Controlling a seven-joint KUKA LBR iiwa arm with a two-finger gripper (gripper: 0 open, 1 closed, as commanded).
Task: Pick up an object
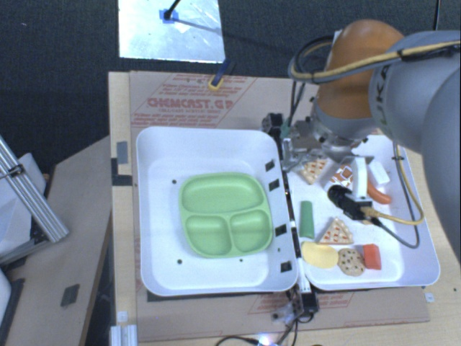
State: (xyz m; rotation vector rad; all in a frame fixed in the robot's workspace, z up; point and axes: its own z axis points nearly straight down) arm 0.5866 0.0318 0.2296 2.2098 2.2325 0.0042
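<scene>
Robot gripper, finger state indiscernible, hovers just above a waffle-patterned toy beside the green stick.

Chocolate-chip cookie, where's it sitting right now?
The round brown chocolate-chip cookie lies near the front edge of the right white bin, between the flat yellow piece and the small orange-red block, just below the pizza slice.

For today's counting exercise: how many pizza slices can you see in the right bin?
2. One pizza slice lies near the bin's top, just below the arm; the other sits lower, above the cookie. The arm may hide more.
</scene>
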